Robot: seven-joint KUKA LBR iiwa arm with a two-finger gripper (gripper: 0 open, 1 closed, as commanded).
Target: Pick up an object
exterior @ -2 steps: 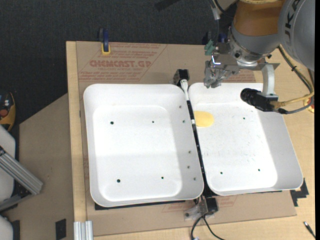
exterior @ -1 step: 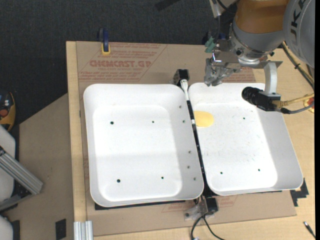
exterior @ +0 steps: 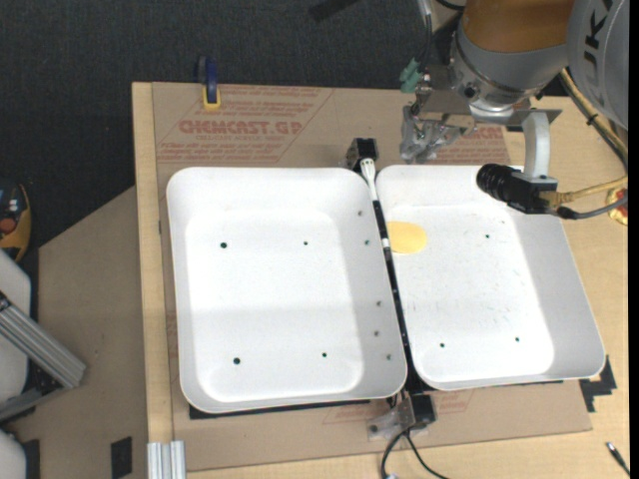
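Observation:
A flat yellow object (exterior: 406,237) lies in the right bin (exterior: 539,317), near its left wall and towards the far end. My gripper (exterior: 424,146) hangs over the bench just beyond the right bin's far left corner, up and slightly right of the yellow object and well apart from it. Nothing shows in its grasp. The grey arm with its orange band (exterior: 514,13) comes in from the upper right.
The left bin (exterior: 200,297) sits beside the right one, with a black clip (exterior: 361,153) at the far end of the seam between them. A black cylinder on a white bracket (exterior: 507,186) juts over the right bin's far edge. A blue and yellow clamp (exterior: 209,81) holds the board's far left.

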